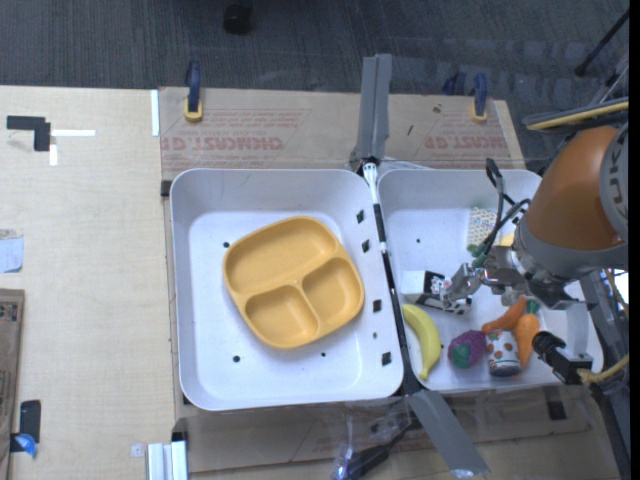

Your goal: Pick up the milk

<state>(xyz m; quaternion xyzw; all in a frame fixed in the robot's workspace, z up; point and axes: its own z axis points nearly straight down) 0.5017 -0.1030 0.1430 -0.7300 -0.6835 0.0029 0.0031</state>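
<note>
The gripper [462,286] hangs low in the right bin [425,223], its tips down at a small black-and-white milk carton [440,290] near the bin's centre; whether its jaws grip the carton cannot be told. At five o'clock of the carton lie a carrot [510,316], a purple fruit [466,348] and a can [504,353]; at seven o'clock, a banana [424,336]. A yellow divided plate [292,280] fills the left bin [200,298].
</note>
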